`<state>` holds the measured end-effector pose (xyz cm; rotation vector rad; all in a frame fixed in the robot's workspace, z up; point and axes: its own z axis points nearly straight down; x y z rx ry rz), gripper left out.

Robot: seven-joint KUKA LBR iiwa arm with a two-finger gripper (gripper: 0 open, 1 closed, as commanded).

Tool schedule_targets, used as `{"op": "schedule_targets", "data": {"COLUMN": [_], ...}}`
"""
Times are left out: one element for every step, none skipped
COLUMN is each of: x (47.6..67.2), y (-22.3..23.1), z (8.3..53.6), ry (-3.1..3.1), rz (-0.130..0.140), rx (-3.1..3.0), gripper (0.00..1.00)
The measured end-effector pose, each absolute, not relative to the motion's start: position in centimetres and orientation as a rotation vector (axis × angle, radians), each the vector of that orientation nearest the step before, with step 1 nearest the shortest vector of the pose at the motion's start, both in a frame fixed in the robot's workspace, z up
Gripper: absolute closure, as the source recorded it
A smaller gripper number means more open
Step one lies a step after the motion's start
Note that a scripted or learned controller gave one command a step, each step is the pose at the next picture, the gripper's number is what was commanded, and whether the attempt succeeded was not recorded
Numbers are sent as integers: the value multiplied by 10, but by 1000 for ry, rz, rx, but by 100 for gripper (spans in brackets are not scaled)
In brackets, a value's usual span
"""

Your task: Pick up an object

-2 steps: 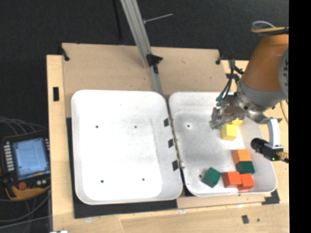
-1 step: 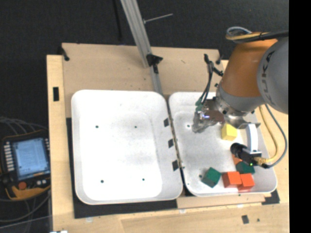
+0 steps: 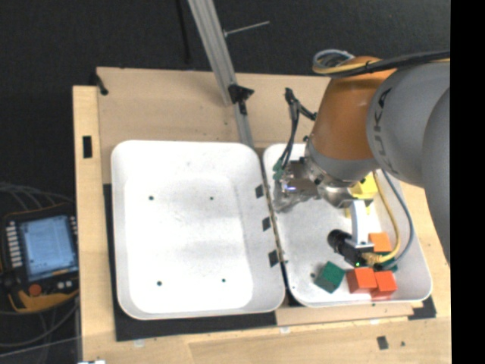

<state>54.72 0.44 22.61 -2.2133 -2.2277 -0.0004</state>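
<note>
Wooden counter [image 3: 174, 105] carries left bin [image 3: 189, 226], right bin [image 3: 303, 233]. Arm [image 3: 394, 105] looms over right bin, blocking much of it. Claw [image 3: 290, 188] near dividing wall, open or closed: can't tell. Green block [image 3: 329, 277], orange blocks [image 3: 371, 280] at bin's near edge, apart from claw.

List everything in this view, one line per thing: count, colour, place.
bench: one, pale wood, under both bins
left bin: one, white, left side of the bench
right bin: one, white, right side of the bench, under the arm
green block: one, green, front of the right bin
orange-red blocks: two, side by side, just right of the green block
small orange block: one, orange, behind the orange-red blocks
yellow object: one, yellow, right bin, partly hidden by the arm
metal rail: one, grey, slanting down towards the gap between the bins
control pendant: one, dark with a blue screen, left of the bench
arm: one, grey with an orange band, over the right bin
hand: one, metallic, at the right bin's left rim
</note>
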Motion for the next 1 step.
{"op": "schedule_targets", "data": {"x": [549], "y": [60], "z": [241], "ry": [-2230], "rz": [-4], "rx": [-2212], "gripper": [100]}}
